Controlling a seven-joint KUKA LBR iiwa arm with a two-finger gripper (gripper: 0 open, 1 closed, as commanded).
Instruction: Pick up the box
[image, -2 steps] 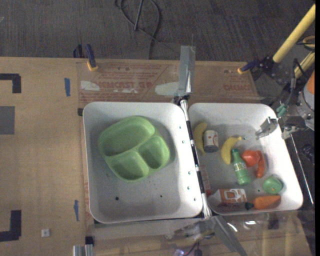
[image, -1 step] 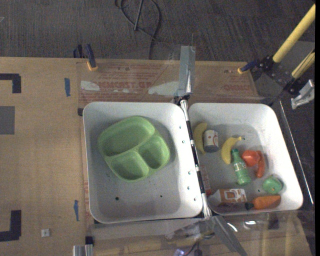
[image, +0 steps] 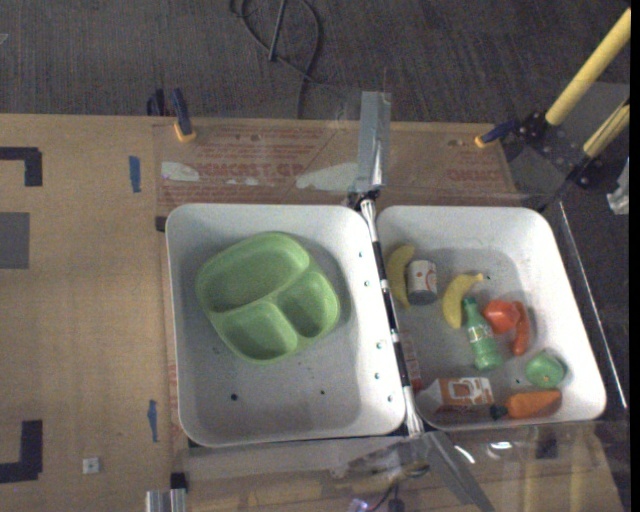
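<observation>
Camera view, looking down at a slant on two shallow white plastic bins side by side on a cardboard-topped bench (image: 80, 300).

Lying flat against the near wall of the right bin (image: 570, 290), towards its left corner: one small brown-and-white cardboard box (image: 462, 391), the thing to be picked up. Long axis running left to right, along that near wall. Just right of it, seemingly touching end to end: one orange plastic carrot (image: 532, 403). Just beyond it, on the far side: one green plastic bottle (image: 481, 336), lying down.

State of the claw: cannot be told from this view, nor which way the box lies from it. Judged from the rig alone, reaching in from the right means passing over the carrot to a box hemmed between wall and bottle; closing across the short side, near to far, probably the cleaner bite.

Counted in the right bin: one box, one carrot, one bottle, two yellow plastic bananas (image: 400, 274) and (image: 460, 297), one small white tin can (image: 422, 281) between them, one round green plastic piece (image: 544, 370), and a red-orange plastic cluster (image: 505, 318), too blurred to count.

Counted in the left bin (image: 180, 330): one light green three-compartment plastic plate (image: 268, 296), far from the box.
</observation>
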